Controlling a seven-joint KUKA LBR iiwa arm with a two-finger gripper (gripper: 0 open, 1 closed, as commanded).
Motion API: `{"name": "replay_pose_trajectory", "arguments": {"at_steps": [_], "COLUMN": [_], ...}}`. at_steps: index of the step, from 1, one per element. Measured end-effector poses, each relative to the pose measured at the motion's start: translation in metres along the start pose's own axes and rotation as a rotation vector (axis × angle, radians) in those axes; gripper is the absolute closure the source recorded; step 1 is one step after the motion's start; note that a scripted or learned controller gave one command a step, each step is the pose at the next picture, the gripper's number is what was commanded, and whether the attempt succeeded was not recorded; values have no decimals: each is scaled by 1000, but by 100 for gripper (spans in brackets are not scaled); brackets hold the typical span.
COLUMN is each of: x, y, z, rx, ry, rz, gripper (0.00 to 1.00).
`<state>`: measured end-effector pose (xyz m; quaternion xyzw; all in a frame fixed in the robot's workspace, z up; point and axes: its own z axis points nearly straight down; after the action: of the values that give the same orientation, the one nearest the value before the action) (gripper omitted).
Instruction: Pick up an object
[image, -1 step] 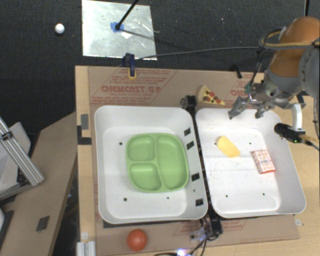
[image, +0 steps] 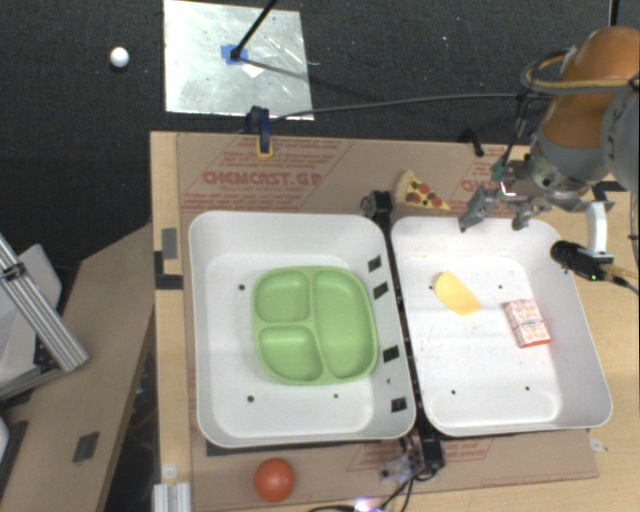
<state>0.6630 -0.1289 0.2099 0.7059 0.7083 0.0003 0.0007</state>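
Gripper (image: 497, 209) is hovering over the far edge of the right bin (image: 560, 400), arm (image: 590, 95) coming in from the right with the orange band showing above the wrist. Jaws are standing apart, two dark fingers (image: 474, 212) splayed, nothing sitting between them.

Taking the right bin as the reference:
- Yellow object (image: 456, 294) is lying inside it, in the far-left part of the floor, nearer the hinge side than the centre. It is sitting well apart from the gripper, on the near side of it.
- Small red-and-white box (image: 526, 323) is lying inside too, to the right of the yellow object and slightly nearer the camera, not touching it.
- Left bin (image: 215, 400) is sitting right against the right bin's left wall, holding a green divided tray (image: 313, 323) (three compartments, lying flat around the middle).
- Pizza-slice toy (image: 421, 192) is resting on the cardboard (image: 300, 175) just beyond the right bin's far-left corner, left of the gripper and close to it, outside both bins.
- Orange-red ball (image: 274, 479) is sitting on the bench past the near edge, down-left of the right bin, in front of the left bin.
- White ball (image: 120, 57) is lying far off to the upper left on the dark surface.
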Motion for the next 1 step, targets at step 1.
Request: {"name": "replay_pose_trajectory", "arguments": {"at_steps": [1], "x": [4], "y": [2], "z": [61], "rx": [1], "ry": [0], "rz": [-3], "gripper": [0]}}
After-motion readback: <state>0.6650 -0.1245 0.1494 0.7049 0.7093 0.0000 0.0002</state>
